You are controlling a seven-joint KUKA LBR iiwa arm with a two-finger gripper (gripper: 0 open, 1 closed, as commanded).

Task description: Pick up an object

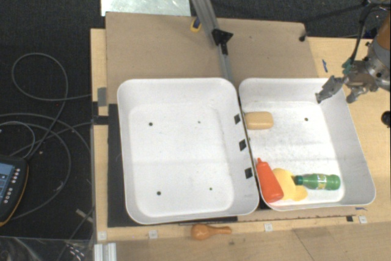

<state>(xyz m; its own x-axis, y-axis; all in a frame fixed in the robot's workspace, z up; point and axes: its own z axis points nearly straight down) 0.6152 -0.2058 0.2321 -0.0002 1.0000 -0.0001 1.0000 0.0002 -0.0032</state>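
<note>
The gripper (339, 92) hovers with fingers spread and nothing between them over the right bin's (342, 131) far right edge, while the green bottle (317, 181) lies in that bin's near end, long axis crosswise.

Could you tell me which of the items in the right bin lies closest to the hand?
The tan block, alone by the divider; the red, yellow and green items cluster farther from the hand.

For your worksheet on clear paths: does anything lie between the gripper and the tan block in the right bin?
Nothing visible does. The gripper hangs at the right bin's far right corner, and bare white floor runs from there to the tan block at the bin's left wall. The red bottle, yellow piece and green bottle lie nearer the front.
</note>
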